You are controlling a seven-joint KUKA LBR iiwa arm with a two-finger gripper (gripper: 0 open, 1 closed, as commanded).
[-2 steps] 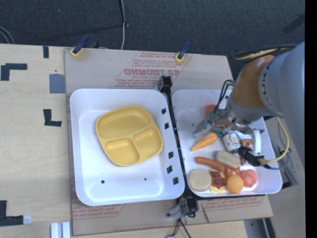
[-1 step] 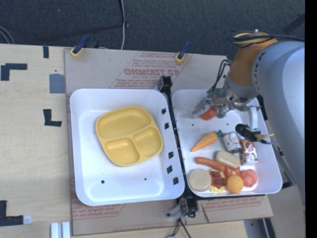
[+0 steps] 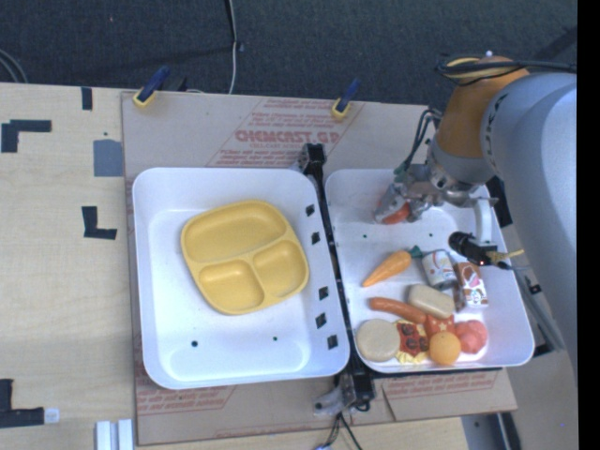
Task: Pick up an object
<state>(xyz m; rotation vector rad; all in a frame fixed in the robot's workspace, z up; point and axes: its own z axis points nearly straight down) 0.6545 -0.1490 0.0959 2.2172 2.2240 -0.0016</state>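
My gripper (image 3: 397,210) hangs over the back of the right bin (image 3: 361,195), pointing down and to the left. A small red-orange toy piece (image 3: 397,217) shows between its fingertips, and the gripper is shut on it. In front of it in the same bin lie an orange carrot (image 3: 387,268), a red sausage (image 3: 394,307), a round beige bun (image 3: 378,339), an orange ball (image 3: 444,347) and a red tomato (image 3: 474,336).
A yellow divided plate (image 3: 246,256) lies in the left bin (image 3: 159,345). A small can (image 3: 436,267), a printed packet (image 3: 471,287) and a bread slice (image 3: 429,300) crowd the right bin's right side. The grey arm (image 3: 525,139) covers the far right.
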